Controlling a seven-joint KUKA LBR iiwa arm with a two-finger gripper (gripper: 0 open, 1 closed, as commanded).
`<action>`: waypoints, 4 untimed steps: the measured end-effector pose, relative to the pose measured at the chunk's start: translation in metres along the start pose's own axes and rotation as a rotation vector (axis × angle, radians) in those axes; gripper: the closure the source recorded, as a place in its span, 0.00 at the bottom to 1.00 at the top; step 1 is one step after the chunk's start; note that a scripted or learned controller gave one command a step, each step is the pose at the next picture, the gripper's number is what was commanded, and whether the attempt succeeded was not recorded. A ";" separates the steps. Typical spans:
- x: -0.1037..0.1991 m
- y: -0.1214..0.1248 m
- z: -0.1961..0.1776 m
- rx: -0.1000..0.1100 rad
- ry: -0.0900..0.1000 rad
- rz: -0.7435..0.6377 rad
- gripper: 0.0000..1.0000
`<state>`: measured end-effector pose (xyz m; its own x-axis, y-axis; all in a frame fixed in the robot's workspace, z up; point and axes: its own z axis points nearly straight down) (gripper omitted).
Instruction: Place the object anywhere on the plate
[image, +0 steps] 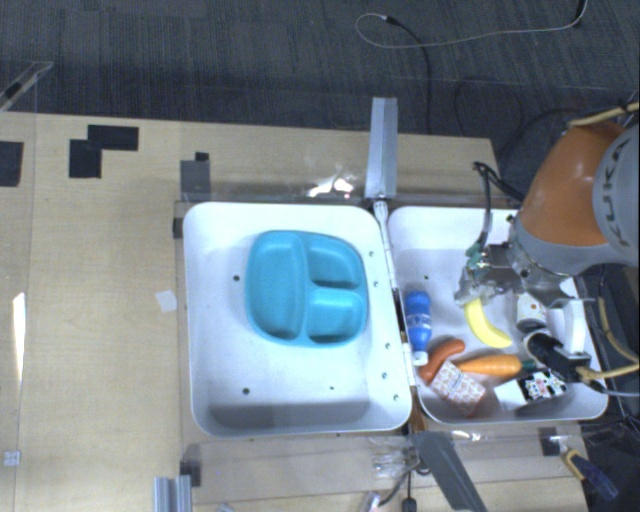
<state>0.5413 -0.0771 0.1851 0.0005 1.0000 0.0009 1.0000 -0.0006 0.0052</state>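
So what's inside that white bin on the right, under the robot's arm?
The right bin holds a blue bottle, a banana, a carrot, a sausage and a small patterned pack. The arm covers the bin's far right corner, so anything there is hidden.

The scene is evenly and brightly lit from above. Glare is seen on the shiny metal bracket (335, 187) behind the two shallow white bins (210, 300), whose walls are nearly washed out. A soft grey shadow is cast along the left bin's near wall. Fine detail is slightly blurred throughout.
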 end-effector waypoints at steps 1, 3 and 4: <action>0.069 0.053 0.001 0.001 0.000 -0.157 1.00; 0.128 0.129 -0.005 -0.003 -0.001 -0.329 1.00; 0.075 0.129 -0.169 -0.005 -0.003 -0.617 1.00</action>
<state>0.6698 -0.0021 0.3552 -0.5778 0.8161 -0.0063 0.8161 0.5778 0.0086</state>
